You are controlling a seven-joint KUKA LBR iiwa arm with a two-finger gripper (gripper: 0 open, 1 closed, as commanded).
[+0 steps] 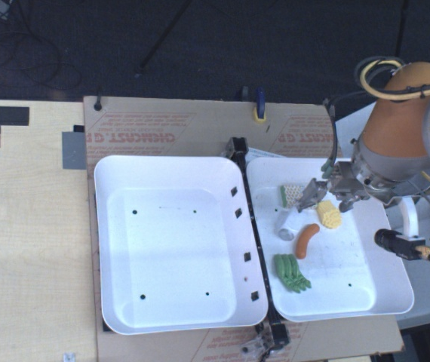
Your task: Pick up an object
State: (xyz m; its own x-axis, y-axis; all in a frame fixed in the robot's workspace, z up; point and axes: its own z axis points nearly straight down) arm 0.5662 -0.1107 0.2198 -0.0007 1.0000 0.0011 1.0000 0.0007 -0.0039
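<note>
Whether the fingers are spread or pressed together cannot be told from this slant; the gripper (327, 193) hangs low over the right bin (396, 292), near its far edge, and nothing can be seen between its tips. Just beside it lies a yellow corn piece (330, 216), with a green-and-white block (290, 195) on the gripper's other side, toward the divider. An orange sausage (306, 240) and a small grey piece (284, 230) sit at mid-bin, and a green pea pod (292, 272) lies nearer the front edge. The left bin (117, 202) stands alongside. This looks like the approach step, before any grasp. Next, the arm needs to settle squarely over one item, probably the corn, descend, and grip it.
</note>
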